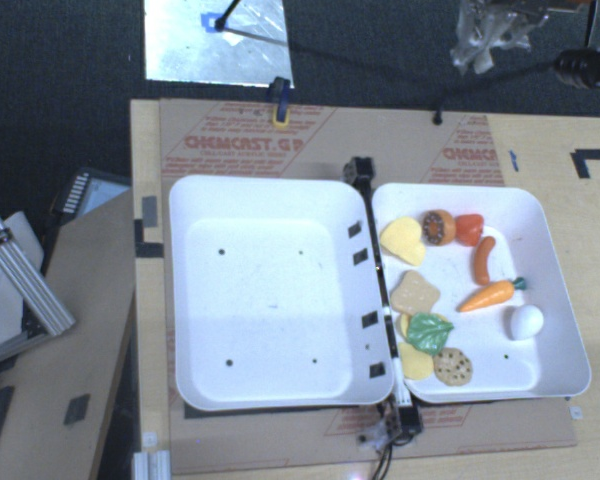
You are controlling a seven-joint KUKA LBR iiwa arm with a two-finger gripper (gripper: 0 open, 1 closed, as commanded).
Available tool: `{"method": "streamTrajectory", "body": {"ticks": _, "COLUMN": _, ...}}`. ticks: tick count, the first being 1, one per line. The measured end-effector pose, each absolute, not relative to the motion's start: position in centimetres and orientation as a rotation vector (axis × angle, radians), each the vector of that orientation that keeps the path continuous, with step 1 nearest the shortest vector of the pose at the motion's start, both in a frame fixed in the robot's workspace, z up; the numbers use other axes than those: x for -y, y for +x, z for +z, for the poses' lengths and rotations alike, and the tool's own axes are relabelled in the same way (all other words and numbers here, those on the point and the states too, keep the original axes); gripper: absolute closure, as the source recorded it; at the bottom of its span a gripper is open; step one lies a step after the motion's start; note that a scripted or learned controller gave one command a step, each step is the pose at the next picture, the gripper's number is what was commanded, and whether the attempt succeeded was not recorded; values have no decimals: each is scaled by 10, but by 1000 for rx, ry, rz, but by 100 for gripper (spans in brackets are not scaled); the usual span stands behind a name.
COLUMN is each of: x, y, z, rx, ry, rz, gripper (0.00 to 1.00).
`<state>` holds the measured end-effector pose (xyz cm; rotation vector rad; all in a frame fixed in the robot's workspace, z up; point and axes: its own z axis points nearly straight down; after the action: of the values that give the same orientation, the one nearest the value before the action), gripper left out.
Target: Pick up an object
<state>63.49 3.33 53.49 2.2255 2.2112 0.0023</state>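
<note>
Jaws: state cannot be told; gripper (490,38) is blurred and cut off at the top edge, well above the desk (400,138). Toy foods, among them carrot (490,294), egg (525,321) and cookie (452,366), lie in right bin (555,268).

The end effector (490,28) looks pale grey and blurred, beneath a thin orange strip.

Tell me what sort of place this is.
Probably a robotics lab bench: two white bins clipped side by side on cardboard, toy food such as a carrot, and a gripper above.
</note>
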Motion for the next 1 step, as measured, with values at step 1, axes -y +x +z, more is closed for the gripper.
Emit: {"method": "streamTrajectory", "body": {"ticks": 1, "x": -48, "y": 513, "z": 537, "rx": -2229, "ry": 2215, "rz": 6, "gripper": 100}}
